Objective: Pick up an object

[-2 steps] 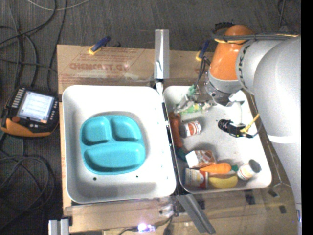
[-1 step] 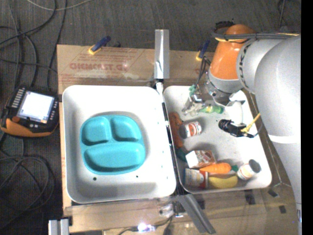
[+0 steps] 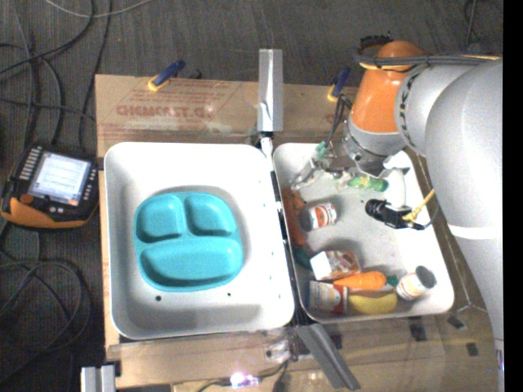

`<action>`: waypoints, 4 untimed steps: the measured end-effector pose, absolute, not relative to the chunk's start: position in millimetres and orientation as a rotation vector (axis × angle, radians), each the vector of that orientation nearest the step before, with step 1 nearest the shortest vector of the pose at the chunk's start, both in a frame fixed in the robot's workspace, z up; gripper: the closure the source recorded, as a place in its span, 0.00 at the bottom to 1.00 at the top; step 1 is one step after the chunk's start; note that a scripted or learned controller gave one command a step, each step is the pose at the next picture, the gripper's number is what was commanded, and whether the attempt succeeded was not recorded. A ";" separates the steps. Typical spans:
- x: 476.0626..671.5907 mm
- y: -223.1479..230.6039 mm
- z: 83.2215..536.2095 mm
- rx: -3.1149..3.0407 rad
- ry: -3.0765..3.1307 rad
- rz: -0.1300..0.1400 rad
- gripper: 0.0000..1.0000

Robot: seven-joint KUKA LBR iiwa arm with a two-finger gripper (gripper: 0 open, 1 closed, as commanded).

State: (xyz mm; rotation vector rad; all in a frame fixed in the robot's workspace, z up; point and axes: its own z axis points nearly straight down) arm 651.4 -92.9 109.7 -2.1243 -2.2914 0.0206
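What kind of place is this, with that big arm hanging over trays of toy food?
Most likely a robotics lab or test bench. A grey robot arm reaches over two white bins clamped to a board, a handheld control pendant lies beside them, and loose cables trail across the carpet.

The bench (image 3: pixel 122 104), a brown board with faint red lettering, carries two white bins side by side. The left bin (image 3: pixel 118 219) and the right bin (image 3: pixel 441 288) touch along their inner rims. Blue-and-yellow clamps (image 3: pixel 166 74) grip the board's far edge, and a grey metal bar (image 3: pixel 270 88) stands upright between the bins.
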 end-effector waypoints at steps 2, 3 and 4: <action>584.1 -97.7 99.0 -1.963 -2.479 -0.038 0.00; 585.6 -96.6 107.9 -1.961 -2.480 -0.042 1.00; 605.5 -59.6 221.6 -1.997 -2.423 0.006 1.00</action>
